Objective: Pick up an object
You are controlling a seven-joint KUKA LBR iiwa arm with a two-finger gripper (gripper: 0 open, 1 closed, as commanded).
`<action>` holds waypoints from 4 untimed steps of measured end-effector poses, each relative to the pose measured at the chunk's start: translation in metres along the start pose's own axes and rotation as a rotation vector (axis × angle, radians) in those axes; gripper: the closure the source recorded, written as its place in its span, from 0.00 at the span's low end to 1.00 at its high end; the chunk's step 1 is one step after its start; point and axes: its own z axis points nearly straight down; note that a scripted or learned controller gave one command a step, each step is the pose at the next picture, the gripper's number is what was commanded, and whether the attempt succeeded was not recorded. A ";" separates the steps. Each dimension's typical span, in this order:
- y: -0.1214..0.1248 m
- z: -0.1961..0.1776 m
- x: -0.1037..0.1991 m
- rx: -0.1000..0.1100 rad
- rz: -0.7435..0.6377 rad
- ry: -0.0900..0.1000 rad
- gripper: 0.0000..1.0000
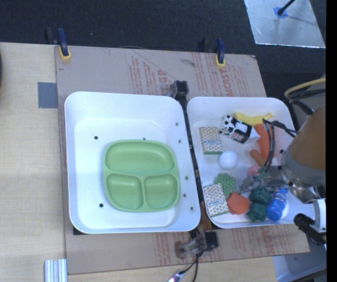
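Now | claw [255,184] state unclear, amid crowded toys: white ball [228,160], blue bottle [277,206] | green tray [140,174] apart

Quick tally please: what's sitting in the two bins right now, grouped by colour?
Green: 4, a three-compartment plastic tray in the left bin, plus a leafy green piece and two dark green lumps
White: 1 ball
Orange: 2, long piece, wedge
Yellow: 1 banana
Black-and-white: 1 cow toy
Blue: 1 bottle
Patterned cards: 2
Total: 12 that I can make out
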 end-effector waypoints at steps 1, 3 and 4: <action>0.088 -0.002 0.029 -0.015 -0.007 -0.005 0.00; 0.042 -0.012 0.031 -0.007 -0.002 -0.005 1.00; 0.089 -0.113 0.121 -0.022 -0.010 -0.002 1.00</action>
